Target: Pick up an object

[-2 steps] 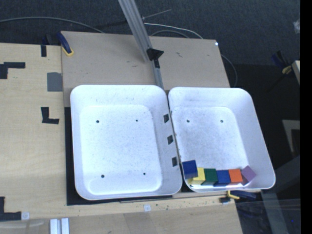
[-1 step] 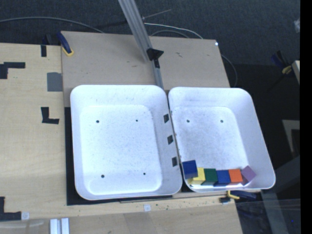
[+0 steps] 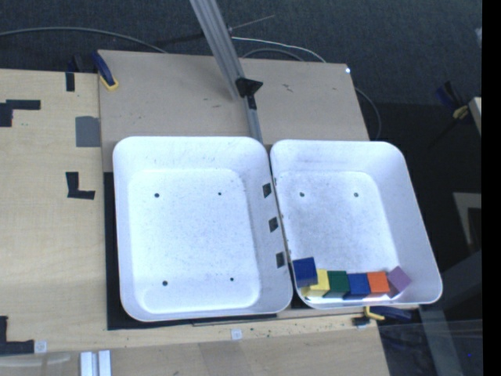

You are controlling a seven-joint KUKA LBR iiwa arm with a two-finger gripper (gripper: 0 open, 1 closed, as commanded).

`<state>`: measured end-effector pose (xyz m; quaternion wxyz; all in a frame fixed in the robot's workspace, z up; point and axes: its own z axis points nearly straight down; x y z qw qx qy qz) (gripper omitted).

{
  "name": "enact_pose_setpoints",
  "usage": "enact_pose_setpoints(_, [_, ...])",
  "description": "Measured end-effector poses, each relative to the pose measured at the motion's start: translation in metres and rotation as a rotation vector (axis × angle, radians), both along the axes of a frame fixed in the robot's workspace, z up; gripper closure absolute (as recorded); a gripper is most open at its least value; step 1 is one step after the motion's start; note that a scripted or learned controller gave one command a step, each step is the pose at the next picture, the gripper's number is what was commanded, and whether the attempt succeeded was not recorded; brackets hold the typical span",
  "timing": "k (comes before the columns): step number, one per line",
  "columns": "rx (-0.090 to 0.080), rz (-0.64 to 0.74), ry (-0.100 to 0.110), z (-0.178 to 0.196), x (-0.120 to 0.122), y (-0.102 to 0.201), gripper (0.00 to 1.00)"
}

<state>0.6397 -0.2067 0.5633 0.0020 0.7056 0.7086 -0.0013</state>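
Left bin: we see a shallow white tray on the table, just beside the right bin.

Right bin: it carries all the pick candidates, a row of small blocks packed along its near wall.

Blue block: leftmost, standing slightly behind the row and close to the wall shared with the left bin. We judge it the easiest pick, since its top and far side are free.

Yellow block: below the blue one and touching it; partly tucked against the rim.

Green block: next in the row, flanked on both sides.

Second blue block: between green and orange, no free side faces.

Orange block: near the row's right end, touching its neighbours.

Purple block: rightmost, turned at an angle, with its right side free.

Handling: we judge the blocks light, rigid and not fragile; smooth faces may slip under an off-centre grip. We advise closing on two opposite flat faces from above.

Risk: the near wall and tight packing leave little room for fingers beside the middle blocks.

Tool: we cannot tell its state from this view.
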Motion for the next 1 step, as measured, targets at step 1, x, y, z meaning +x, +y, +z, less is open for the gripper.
enact_pose_setpoints(1, [-0.001,0.002,0.000,0.0101,0.0005,0.0011,1.00])
